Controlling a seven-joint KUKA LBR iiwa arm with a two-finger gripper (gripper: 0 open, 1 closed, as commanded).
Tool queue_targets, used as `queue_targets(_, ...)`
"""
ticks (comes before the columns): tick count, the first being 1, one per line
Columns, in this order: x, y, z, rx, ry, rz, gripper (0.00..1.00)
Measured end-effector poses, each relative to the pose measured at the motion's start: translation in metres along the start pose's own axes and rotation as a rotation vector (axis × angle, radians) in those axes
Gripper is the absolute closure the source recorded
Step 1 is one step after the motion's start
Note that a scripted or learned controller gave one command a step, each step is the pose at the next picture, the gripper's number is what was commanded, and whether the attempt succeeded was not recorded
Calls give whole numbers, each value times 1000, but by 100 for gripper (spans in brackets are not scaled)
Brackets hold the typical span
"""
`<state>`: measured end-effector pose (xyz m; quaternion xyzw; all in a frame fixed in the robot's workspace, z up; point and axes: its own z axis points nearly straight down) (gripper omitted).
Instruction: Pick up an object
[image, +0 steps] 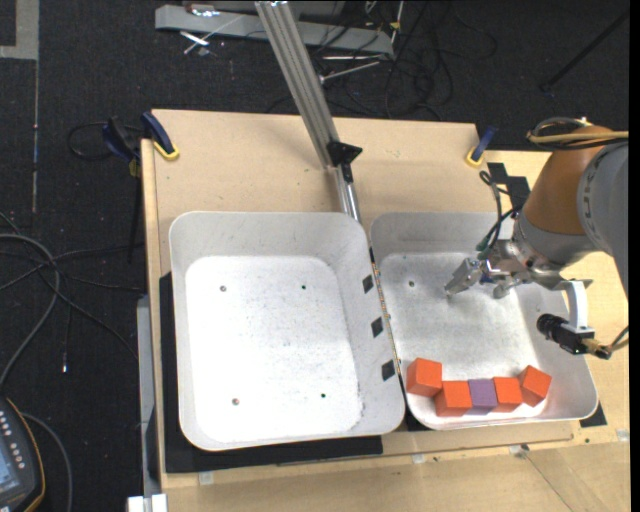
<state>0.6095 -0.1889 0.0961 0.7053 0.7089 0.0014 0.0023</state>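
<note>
Overhead, the hand (470, 277) hangs above the right bin (440, 245), fingers spread, nothing between them. Well apart from it, along that bin's near edge, sit four orange blocks (425, 375) and one purple block (482, 393) in a tight row. Left bin (200, 235) lies alongside on the tabletop (260, 160).

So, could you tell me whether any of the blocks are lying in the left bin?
No, the orange blocks and the purple block all sit in the right bin.
</note>
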Motion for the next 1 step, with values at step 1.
queue_targets(1,9,58,7,77,10,16,0)
